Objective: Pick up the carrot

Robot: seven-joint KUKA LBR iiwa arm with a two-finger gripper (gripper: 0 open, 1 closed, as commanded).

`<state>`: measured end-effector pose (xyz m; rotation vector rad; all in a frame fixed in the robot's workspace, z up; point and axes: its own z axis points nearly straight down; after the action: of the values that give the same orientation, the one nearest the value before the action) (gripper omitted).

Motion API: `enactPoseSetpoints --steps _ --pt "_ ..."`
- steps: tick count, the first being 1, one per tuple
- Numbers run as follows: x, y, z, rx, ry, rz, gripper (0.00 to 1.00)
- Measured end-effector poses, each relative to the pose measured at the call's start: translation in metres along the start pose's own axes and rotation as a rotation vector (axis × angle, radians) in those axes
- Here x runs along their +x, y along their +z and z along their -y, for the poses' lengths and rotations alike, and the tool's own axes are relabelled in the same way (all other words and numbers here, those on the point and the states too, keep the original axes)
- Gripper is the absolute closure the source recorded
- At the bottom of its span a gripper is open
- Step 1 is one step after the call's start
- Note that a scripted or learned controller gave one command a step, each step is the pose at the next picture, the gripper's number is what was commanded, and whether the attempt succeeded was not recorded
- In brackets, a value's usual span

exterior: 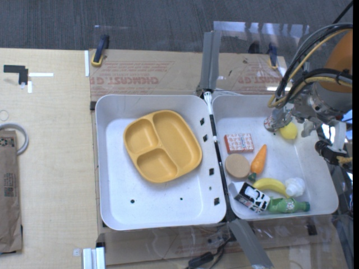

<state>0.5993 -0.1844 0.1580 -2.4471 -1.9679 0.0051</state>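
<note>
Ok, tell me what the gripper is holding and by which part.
Cannot be told. The gripper sits at the right bin's far side beside a yellow ball; the carrot lies apart on the bin floor, unheld.

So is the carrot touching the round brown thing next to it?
Touching. In the camera view, the carrot's lower tip meets the round brown disc's right edge, with no white bin floor between them.
</note>
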Motion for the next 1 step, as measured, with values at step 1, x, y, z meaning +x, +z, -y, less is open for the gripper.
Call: enactPoseSetpoints --steps 1 --pt "0.0189 0.026 0.0533 0.0 0.065 0.0 0.0"
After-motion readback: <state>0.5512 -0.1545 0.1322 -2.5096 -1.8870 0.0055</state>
